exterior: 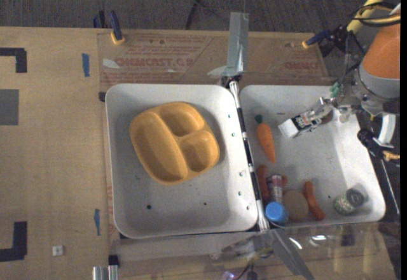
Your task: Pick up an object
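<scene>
Seen from above at a slant, two shallow white bins sit side by side on a tan wooden surface [51, 164]. The left white bin [127, 209] holds one thing: a yellow-orange plastic plate with three compartments [175, 142], lying near the bin's middle, a little toward the far edge.

The right white bin [356, 164] holds the things I could pick. An orange plastic carrot with a green top [265, 140] lies close to the bin's left edge, pointing toward the near side. Along the near edge, from left to right: a slim red piece [262, 178] against the left wall, a small bottle with a blue cap [276, 205] in the near left corner, a rounded tan object [296, 203] just beside it, a red sausage-shaped piece [313, 199], and a small dark round can [350, 200] in the near right corner.

My grey arm with its orange band [383, 59] comes in from the right, over the far right corner of this bin. My hand [305, 121] hangs over the far half of the bin, tipped toward the left, well apart from the carrot. A small white block with a dark mark [289, 127] sits at its tip. I cannot tell whether my hand is spread or pressed together, or whether it has hold of anything.
</scene>
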